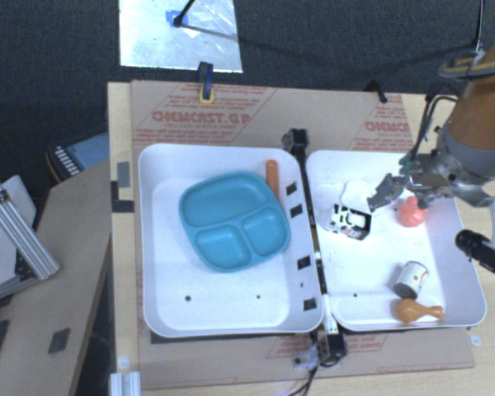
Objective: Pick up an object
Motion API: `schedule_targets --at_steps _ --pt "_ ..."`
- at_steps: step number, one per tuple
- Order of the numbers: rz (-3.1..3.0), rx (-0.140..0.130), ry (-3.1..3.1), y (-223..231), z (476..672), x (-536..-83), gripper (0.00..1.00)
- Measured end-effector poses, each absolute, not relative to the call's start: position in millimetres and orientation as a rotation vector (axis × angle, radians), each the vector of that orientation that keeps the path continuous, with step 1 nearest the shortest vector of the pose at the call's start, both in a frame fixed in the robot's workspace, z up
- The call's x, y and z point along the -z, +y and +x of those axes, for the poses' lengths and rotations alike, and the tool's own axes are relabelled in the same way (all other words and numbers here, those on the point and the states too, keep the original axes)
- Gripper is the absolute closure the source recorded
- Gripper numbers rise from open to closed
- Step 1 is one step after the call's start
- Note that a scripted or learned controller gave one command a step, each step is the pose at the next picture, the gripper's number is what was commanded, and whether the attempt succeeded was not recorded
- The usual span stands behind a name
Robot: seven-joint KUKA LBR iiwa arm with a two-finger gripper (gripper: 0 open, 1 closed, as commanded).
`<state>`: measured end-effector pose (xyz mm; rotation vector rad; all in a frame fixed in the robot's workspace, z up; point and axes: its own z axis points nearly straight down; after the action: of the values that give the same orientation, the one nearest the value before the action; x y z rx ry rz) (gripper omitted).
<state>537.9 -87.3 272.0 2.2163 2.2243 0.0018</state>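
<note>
My gripper [387,193] hangs over the right bin [470,299], near its middle, reaching in from the right. Just below and left of it lies a black-and-white object [351,221] on the bin floor. A pink ball [411,213] rests right beside the gripper, partly tucked under the wrist. Nearer the front of that bin stands a small grey and white can [410,279], and a tan drumstick-shaped toy [417,310] lies at the front edge. Nothing shows held in the gripper.
The left bin [161,304] holds a blue divided plate [233,221] and an orange stick-shaped toy [271,176] by the divider. A black clamp strip [307,221] runs between the bins. A yellow clip [206,82] sits on the cardboard behind.
</note>
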Motion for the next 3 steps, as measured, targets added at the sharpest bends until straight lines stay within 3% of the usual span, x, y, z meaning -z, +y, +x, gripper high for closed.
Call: schedule_targets --at_steps 3 --pt "2.223 0.002 2.224 -99 535.3 -115 0.0"
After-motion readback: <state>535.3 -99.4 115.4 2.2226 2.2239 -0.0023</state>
